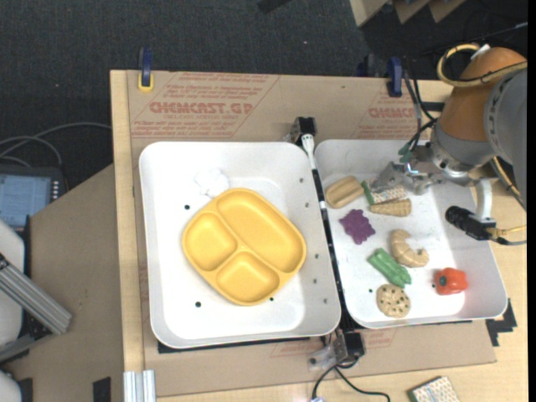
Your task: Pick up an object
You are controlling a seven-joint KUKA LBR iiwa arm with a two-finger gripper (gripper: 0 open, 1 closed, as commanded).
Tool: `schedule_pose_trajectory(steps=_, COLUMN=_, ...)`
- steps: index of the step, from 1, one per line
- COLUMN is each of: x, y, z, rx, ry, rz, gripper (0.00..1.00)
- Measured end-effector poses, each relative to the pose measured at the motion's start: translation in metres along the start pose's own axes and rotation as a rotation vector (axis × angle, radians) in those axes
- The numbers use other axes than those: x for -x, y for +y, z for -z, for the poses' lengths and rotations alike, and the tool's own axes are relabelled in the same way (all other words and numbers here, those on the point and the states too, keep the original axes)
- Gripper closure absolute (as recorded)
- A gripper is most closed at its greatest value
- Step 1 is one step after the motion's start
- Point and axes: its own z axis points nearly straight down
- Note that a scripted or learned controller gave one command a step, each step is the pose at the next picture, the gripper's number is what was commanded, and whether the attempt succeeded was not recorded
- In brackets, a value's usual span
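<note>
My gripper (402,176) hangs over the back of the right bin (477,308), with the grey arm and its orange band behind it at the right. Directly below it in the view lies a tan wedge-shaped toy slice (391,205) with a speckled top, close to or touching the gripper's tip. A tan bread roll (342,192) lies to the left of the gripper. Further forward are a purple piece (358,225), a beige pastry (409,249), a green vegetable (389,267), a round cookie (393,301) and a red pepper (450,281).
The left bin (159,249) holds a yellow divided plate (243,244). A black ridge (316,199) separates the two bins. The bins rest on a cardboard-covered bench (218,103).
</note>
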Motion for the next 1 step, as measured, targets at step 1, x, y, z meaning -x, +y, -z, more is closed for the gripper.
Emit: schedule_pose_trajectory(steps=1, x=0.011, y=-0.0507, z=0.0063, rx=0.0, ry=0.0, rz=-0.005, gripper=0.0)
